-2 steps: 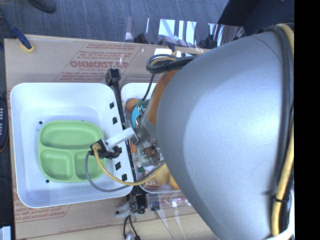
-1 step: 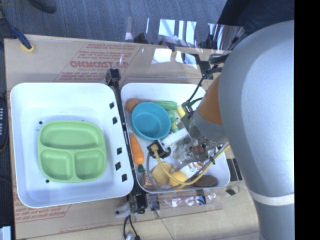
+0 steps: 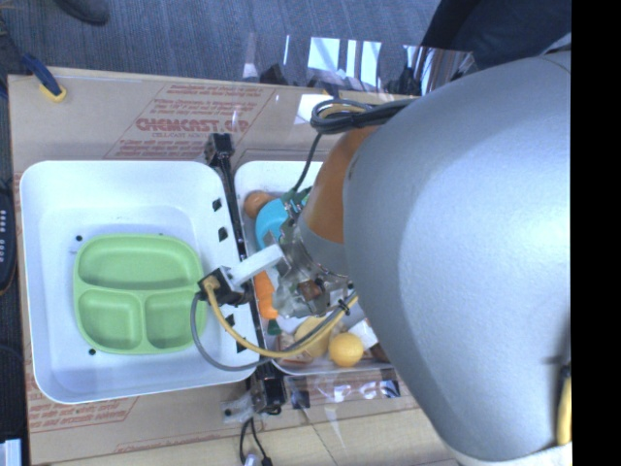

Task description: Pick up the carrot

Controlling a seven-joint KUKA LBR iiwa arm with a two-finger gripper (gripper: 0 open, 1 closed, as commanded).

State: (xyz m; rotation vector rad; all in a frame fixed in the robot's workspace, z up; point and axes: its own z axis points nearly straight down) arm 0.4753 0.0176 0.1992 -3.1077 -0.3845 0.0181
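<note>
Camera view, looking down at a slant: the grey robot arm with an orange band [image 3: 466,250] enters from the right edge and covers most of the right-hand shallow white plastic bin [image 3: 269,171]. The two-finger gripper [image 3: 297,289] is lowered into this bin, near its wall on the divider side.

Jaw state: cannot be told. The wrist body and the cabling hide the tips, so no object can be confirmed between the jaws.

Positions relative to the jaws:
- The slim orange carrot [image 3: 265,297] lies just beside the jaws, on the side toward the view's left edge. It rests on the bin floor, running roughly along the divider wall. Contact with the gripper cannot be confirmed.
- The light blue round plastic object [image 3: 270,219] sits near the jaws, toward the top of the view. It is partly covered by the arm.
- The small orange-brown round item [image 3: 255,203] touches the blue object's far side, farther from the jaws.
- The yellow lemon-shaped fruit [image 3: 345,349] lies near the jaws, toward the bottom of the view.
- The pale yellow rounded item [image 3: 309,333] sits between the lemon-shaped fruit and the jaws; its exact form is unclear.
- The green three-compartment plastic plate [image 3: 136,292] lies flat in the left-hand shallow white plastic bin [image 3: 39,187], well apart from the jaws and across the divider.
</note>
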